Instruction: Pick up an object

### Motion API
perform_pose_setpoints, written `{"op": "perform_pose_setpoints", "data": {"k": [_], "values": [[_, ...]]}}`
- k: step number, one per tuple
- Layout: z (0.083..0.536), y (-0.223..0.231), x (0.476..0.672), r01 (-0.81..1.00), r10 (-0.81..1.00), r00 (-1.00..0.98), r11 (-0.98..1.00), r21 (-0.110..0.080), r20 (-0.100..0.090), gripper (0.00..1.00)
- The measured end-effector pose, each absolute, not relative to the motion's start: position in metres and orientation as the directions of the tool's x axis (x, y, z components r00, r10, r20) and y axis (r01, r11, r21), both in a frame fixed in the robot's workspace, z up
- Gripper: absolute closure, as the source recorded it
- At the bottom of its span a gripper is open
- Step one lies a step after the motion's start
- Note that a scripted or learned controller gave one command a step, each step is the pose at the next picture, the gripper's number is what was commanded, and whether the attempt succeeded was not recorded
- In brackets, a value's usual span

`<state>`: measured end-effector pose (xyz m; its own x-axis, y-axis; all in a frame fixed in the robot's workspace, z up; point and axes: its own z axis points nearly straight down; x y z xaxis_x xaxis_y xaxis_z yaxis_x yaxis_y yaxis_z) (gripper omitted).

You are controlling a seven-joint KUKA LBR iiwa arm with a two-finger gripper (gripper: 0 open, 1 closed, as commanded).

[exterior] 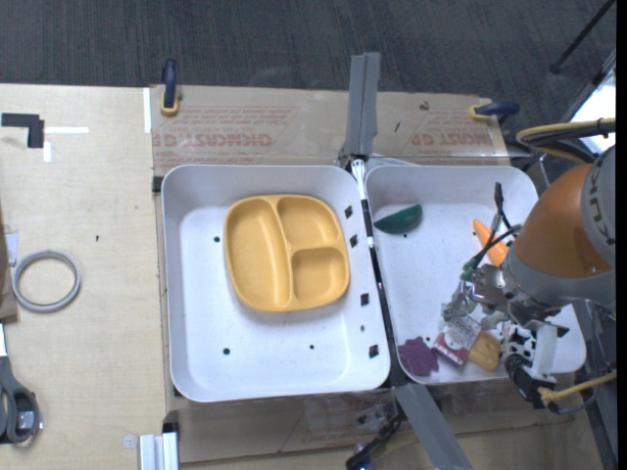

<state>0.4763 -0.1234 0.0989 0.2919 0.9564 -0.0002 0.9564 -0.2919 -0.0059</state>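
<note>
The gripper [468,306] hangs low in the right bin [431,262], above a cluster of small things: a red-and-white packet [454,346], a tan piece [484,352] and a purple object [418,356] near the front wall. How it is set cannot be told (the metal parts blur together). A dark green object [399,219] lies apart near the back. A yellow divided plate [287,252] sits in the left bin [196,341].
</note>
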Motion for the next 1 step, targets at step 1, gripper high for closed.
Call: {"op": "perform_pose_setpoints", "data": {"k": [1], "values": [[0.2301,-0.079,0.4896,0.962,0.962,0.272,-0.272,-0.002,-0.002,1.0]]}}
